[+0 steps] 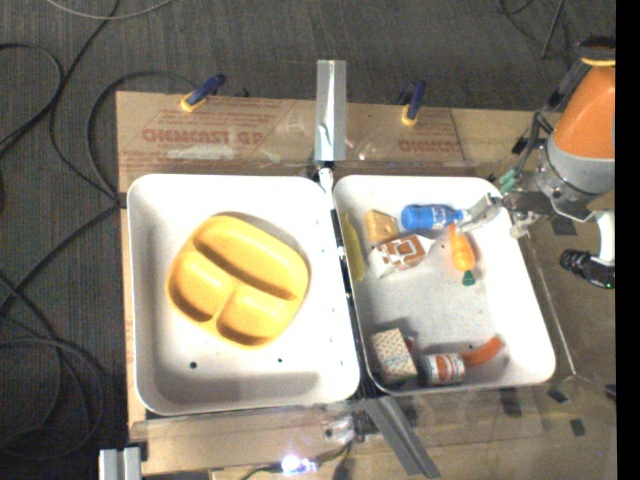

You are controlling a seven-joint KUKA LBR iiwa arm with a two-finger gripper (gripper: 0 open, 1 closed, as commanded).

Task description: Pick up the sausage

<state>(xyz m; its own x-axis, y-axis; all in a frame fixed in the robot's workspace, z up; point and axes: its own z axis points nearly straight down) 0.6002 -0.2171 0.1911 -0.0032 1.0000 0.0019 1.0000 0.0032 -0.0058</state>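
The sausage [488,349] is a small curved orange-red piece lying in the front right corner of the right bin [515,298], its left end close to a small can [443,368]. My gripper [503,216] hangs over the bin's back right edge, far behind the sausage, open, with nothing between its fingers. Its left finger reaches toward the cap end of a blue bottle [430,216].
The right bin also holds an orange carrot [460,252], a brown bread slice [380,226], a white and red box [401,253] and a tan sponge block [393,353]. A yellow divided plate [240,278] lies in the left bin [150,368].
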